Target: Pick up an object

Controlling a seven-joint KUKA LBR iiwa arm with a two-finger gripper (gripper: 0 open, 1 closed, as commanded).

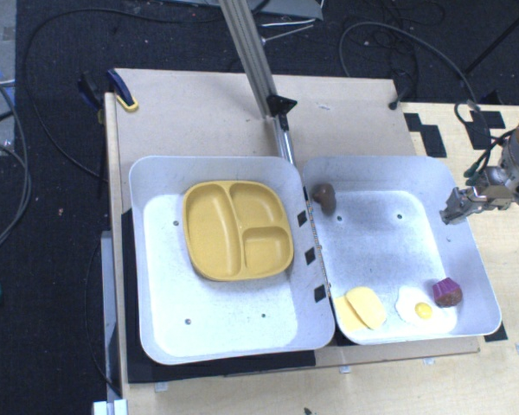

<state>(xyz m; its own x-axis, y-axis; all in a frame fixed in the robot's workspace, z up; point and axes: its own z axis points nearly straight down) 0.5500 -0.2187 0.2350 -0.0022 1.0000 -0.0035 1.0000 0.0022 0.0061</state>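
The right bin (389, 232) holds a small brown rounded object (325, 197) near its back left corner. Along its front edge lie a yellow cheese-like slice (364, 307), a toy fried egg (417, 308) and a small purple object (447, 292). My gripper (460, 207) hangs at the bin's right rim, well behind the purple object and far right of the brown one. Nothing shows between its fingers.
The left bin (156, 318) carries a yellow divided plate (238, 229). A grey metal pole (251, 50) slants from the top down to the gap between the bins. Black clips (310, 236) line the seam. Cables lie on the dark floor around the bench.
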